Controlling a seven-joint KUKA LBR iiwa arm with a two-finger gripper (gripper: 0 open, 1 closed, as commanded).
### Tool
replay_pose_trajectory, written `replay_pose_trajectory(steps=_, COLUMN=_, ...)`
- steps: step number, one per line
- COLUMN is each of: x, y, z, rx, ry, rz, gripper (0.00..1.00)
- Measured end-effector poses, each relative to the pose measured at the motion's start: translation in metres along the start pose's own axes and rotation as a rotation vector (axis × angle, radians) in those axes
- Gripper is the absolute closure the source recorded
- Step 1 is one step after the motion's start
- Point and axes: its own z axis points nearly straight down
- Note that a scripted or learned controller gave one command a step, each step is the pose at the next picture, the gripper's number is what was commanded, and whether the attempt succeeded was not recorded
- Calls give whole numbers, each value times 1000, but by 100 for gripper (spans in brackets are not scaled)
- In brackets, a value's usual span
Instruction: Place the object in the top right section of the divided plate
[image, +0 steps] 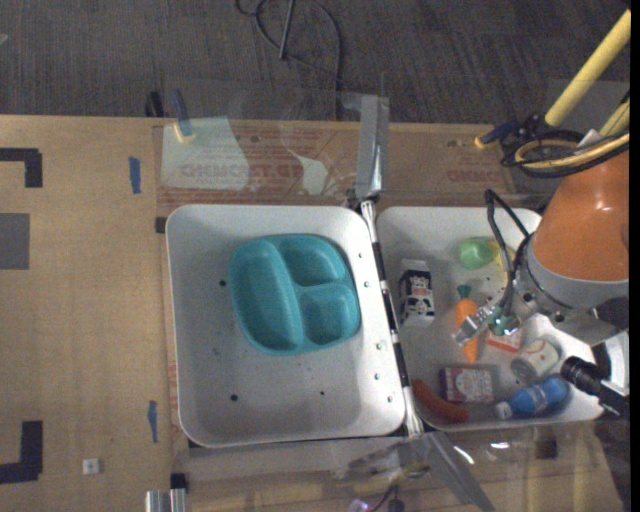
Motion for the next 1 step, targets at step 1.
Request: replay_pose_trajectory(steps=1, x=43, y=39, z=22, rx=5, ry=3, rz=-3, gripper=100)
